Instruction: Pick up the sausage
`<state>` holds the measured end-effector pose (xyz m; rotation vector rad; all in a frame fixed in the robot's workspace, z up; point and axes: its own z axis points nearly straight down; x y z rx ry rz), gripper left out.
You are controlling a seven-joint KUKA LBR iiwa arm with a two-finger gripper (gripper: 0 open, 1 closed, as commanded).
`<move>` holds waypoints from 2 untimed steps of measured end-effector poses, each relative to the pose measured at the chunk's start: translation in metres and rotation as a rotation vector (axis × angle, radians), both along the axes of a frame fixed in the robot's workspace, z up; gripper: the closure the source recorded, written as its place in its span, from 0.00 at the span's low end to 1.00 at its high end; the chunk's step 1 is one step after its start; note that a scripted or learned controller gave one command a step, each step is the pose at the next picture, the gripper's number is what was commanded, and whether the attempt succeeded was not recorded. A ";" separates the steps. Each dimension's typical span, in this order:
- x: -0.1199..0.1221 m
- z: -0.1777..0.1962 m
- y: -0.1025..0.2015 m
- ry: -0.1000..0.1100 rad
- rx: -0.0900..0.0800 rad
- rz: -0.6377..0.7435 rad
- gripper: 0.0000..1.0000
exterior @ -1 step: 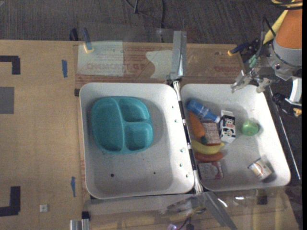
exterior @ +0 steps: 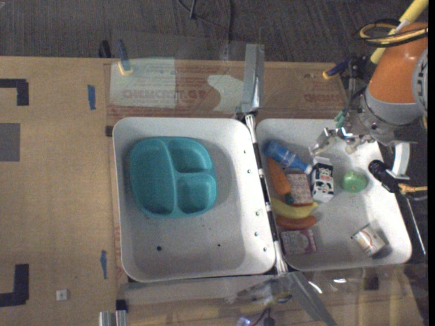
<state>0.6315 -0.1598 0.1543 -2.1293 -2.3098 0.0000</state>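
From above, the arm's gripper (exterior: 331,140) hangs over the upper part of the right bin (exterior: 387,246), apart from the clutter; whether it is open or shut cannot be told. The reddish sausage (exterior: 301,222) lies against that bin's left wall, tucked just under a yellow banana (exterior: 291,209), with an orange carrot (exterior: 277,178), a blue bottle (exterior: 285,156) and flat packets crowded around. The bin's right half is roomier, holding a green ball (exterior: 353,181) and a small can (exterior: 369,239). A black-and-white carton (exterior: 322,180) carries print too small to read. The left bin (exterior: 183,257) holds a smooth teal compartment plate (exterior: 172,176).
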 end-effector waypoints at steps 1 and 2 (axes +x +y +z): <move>-0.050 0.050 0.005 0.001 0.001 -0.075 0.00; -0.096 -0.055 0.009 -0.013 -0.001 -0.143 0.00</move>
